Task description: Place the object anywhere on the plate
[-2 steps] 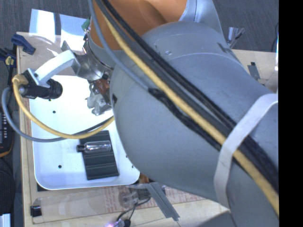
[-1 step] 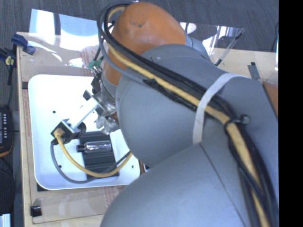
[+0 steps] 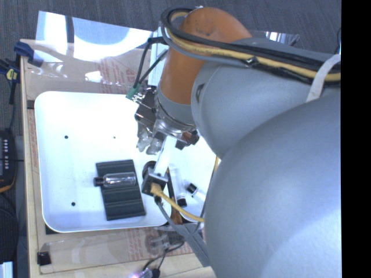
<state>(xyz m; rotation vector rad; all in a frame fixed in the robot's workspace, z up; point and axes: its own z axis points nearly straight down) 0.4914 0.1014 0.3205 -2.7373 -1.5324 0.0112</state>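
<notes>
- My pincer hangs over the white bin, near its right side, with the metal fingers pointing down and to the left.
- Nothing sits between my fingers; whether they are spread or closed I cannot tell from this slant.
- My arm comes in from the right and covers most of that half of the view, grey below and orange above the wrist, with black and yellow cables running across the top.
- The dark ribbed plate lies flat in the lower middle of the bin, a ridged rectangle tilted slightly.
- The object, a small clear glass tube with a dark tip at its left end, lies on its side across the upper part of the plate, touching it.
- The tube is below and to the left of my pincer, apart from it.
- A few small black dots mark the bin floor, well apart from the plate.
- A clear sheet with faint red print lies on the surface behind the bin; the lettering is too washed out to read.
- Similar red print shows on the surface in front of the bin, also unreadable.
- A black device sits at the far left edge.
</notes>
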